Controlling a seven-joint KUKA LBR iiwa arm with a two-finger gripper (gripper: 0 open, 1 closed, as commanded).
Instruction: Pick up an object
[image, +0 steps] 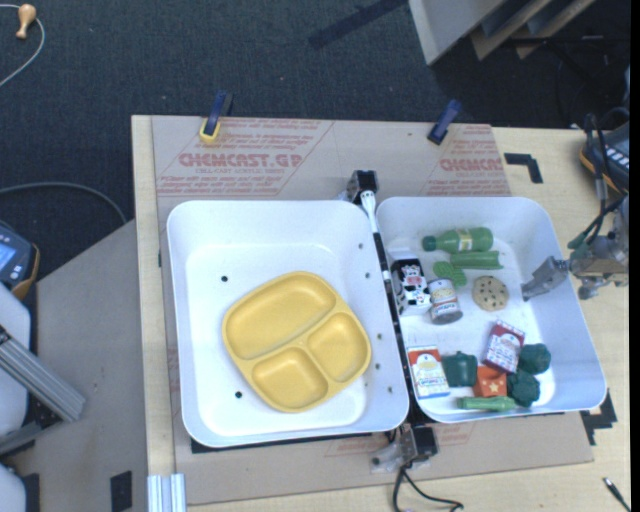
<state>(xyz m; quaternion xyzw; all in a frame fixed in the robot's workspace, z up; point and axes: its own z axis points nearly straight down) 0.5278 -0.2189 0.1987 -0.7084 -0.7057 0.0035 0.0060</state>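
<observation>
Checking from the bottom of the frame upward, I find the loose items all in the right bin (570, 310), while the left bin (200, 300) carries a yellow divided plate (297, 340).

Lowest in the right bin, along its bottom edge, lie a small carton (428, 373), a dark green piece (460, 369), a red piece (490, 382), a green pod-like item (487, 403) and a cluster of dark green vegetables (530, 372). Just above them sits a red-and-white packet (503, 347), tilted.

Mid-bin I note a small can (444, 302) on its side, a black-and-white box (409, 283) beside the bin's left wall, and a round cookie (489, 293).

Higher up lies a green bottle (459, 240), long axis running left to right across the frame, with a green stick-shaped item (462, 264) just below it, lying much the same way.

The gripper (545, 278) sits at the right side of the frame, over the right bin's right portion, apart from every item. I cannot tell from this angle how its jaws stand, and nothing shows between them.

Governing relation, in my judgement: the cookie is the nearest candidate, lying to the left of the gripper and slightly lower in the frame, with bare bin floor between. The packet lies below and left. The bottle lies further off, to the upper left; a grasp there would need the jaws set across its left-to-right axis.
</observation>
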